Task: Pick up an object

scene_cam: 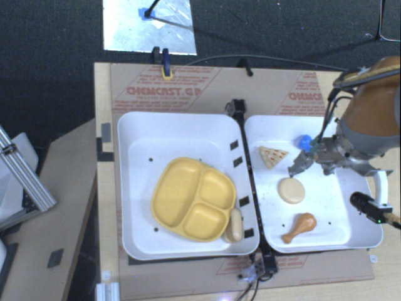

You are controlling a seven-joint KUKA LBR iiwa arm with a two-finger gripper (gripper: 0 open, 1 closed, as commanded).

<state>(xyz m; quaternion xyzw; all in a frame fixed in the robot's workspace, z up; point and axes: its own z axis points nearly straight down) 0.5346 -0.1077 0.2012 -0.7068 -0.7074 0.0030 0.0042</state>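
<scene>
The arm (pixel 376 108) comes in from the right side of the bench, its grey bulk topped by the orange band, bent low over the right bin's far right portion. Its gripper (pixel 299 165) points leftward and down, dark fingertips close together just above the bin floor.

a dark speckled carpet floor (pixel 50 55) surrounds the tan bench (pixel 69 168). a shiny silver sheet (pixel 149 17) lies on the floor beyond the bench's far edge. an aluminium rail (pixel 25 177) crosses the bench's left edge.
</scene>
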